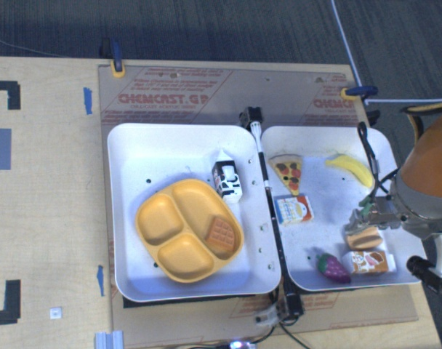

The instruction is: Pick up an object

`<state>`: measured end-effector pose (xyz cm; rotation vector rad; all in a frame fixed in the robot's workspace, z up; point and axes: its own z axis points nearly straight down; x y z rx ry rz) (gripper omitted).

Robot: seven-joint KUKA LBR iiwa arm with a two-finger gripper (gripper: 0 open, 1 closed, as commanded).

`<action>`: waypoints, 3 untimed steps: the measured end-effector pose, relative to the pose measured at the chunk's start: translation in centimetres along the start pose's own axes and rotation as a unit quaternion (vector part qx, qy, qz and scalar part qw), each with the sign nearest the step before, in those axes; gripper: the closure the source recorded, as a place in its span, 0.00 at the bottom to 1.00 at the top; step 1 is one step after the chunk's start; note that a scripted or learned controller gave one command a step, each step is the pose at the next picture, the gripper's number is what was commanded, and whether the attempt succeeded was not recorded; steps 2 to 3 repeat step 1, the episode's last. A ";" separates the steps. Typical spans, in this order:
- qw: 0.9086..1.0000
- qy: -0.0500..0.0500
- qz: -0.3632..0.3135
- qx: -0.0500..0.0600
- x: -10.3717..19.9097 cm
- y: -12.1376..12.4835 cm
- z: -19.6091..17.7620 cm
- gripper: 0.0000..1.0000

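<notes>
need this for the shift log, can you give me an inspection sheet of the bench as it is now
surface: left bin and right bin, white, side by side on a printed board
job's things: pizza slice, banana, small carton, purple toy, bun-like toy, orange packet, all in the right bin
clutter: yellow divided plate holding a waffle piece, black-and-white carton beside it, in the left bin
grippers: gripper low over the bun-like toy; grasp unclear
cables: black cable along the arm
surroundings: blue clamps, carpet
</notes>
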<state>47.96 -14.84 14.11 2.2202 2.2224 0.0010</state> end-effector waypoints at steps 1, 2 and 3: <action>1.000 -0.001 0.000 -0.002 -0.1 0.1 -1.0 1.00; 1.000 -0.001 0.000 -0.002 -0.1 0.1 -1.0 1.00; 1.000 -0.001 0.000 -0.002 -0.1 0.1 -1.0 1.00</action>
